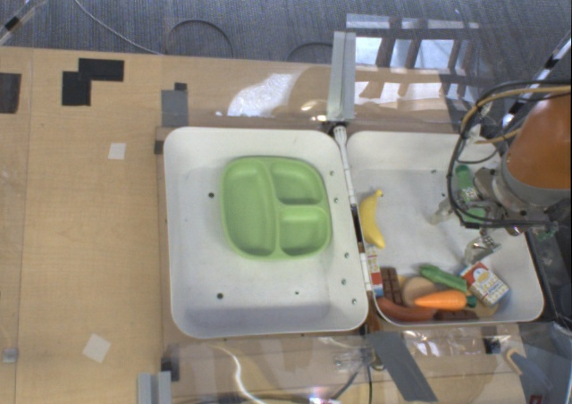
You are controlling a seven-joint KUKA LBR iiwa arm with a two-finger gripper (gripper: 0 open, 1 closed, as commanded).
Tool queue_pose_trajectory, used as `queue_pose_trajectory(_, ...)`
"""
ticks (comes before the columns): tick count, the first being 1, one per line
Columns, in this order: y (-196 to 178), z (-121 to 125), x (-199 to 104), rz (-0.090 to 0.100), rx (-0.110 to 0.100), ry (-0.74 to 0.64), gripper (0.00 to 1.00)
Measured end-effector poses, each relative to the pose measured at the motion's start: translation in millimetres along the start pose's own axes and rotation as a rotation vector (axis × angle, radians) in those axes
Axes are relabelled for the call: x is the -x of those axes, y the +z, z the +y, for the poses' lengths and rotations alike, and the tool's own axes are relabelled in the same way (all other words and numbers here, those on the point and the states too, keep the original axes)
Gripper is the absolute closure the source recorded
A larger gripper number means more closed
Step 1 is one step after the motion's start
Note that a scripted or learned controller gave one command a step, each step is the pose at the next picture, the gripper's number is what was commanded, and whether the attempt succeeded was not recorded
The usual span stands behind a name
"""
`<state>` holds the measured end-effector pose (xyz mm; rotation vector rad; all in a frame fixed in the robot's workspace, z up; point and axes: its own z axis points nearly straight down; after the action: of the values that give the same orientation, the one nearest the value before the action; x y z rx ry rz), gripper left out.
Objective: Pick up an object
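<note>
The arm (534, 154), grey with its orange band showing as a rounded dome at the view's right edge, reaches over the right bin (411, 161). Its pincer (481, 245) hangs low over the bin's right side, metal fingers pointing down; whether they are spread or pressed together cannot be told from this angle, and nothing is seen between them.

Just below the pincer, near the bin's lower right corner, lies a small carton (487, 284) with red, white and blue print. To the left of that, along the bin's lower wall, toy foods crowd together: a carrot (441, 300), a green vegetable (444, 278) just above it, a brown sausage (407, 311), and a dark chocolate bar (390, 283) by the bin's left edge.

Well left of the pincer, a banana (371, 219) lies alone beside the dividing wall.

Farther left still, the left bin (201, 304) holds a green divided plate (274, 206), flat near its middle.
</note>
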<state>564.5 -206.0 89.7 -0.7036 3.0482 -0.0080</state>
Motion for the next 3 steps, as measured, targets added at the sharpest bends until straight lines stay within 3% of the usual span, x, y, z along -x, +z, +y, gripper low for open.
queue_pose_trajectory(1, 0.1, -2.2, 4.4, 0.001, -0.001, -0.024, 0.0)
queue_pose_trajectory(2, 3.9, -43.9, 96.0, 0.001, 0.002, 0.027, 0.0)
queue_pose_trajectory(3, -3.2, -38.7, 101.8, -0.005, 0.016, -0.542, 0.0)
